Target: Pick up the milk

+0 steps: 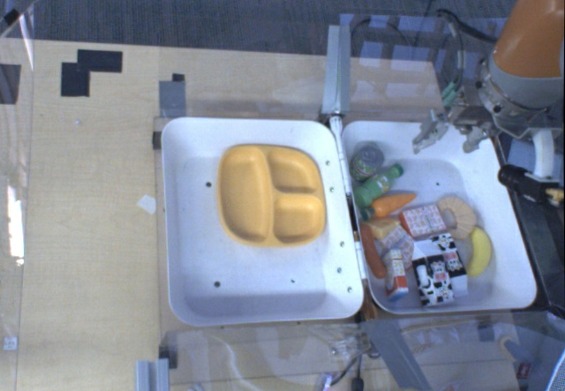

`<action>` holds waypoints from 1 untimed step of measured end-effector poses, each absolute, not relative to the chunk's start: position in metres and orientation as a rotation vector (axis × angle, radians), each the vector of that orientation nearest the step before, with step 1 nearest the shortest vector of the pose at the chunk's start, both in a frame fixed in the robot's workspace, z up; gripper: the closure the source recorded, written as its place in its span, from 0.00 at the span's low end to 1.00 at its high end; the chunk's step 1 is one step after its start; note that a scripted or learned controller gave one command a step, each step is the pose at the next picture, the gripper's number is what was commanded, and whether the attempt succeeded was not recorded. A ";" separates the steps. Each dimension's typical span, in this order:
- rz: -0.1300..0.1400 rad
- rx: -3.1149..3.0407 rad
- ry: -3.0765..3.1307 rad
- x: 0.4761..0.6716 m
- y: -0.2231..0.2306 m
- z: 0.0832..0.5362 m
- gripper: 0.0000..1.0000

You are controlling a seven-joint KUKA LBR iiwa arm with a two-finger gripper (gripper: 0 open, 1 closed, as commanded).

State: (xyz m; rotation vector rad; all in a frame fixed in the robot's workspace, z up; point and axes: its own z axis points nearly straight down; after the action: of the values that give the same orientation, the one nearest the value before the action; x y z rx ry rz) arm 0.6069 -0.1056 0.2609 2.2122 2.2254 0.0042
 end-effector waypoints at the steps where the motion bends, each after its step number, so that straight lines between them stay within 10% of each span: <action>1: 0.005 1.945 2.462 0.520 -0.105 0.254 0.00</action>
State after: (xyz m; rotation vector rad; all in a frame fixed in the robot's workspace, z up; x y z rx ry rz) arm 0.5204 -0.1055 0.2541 1.9448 2.4618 0.0049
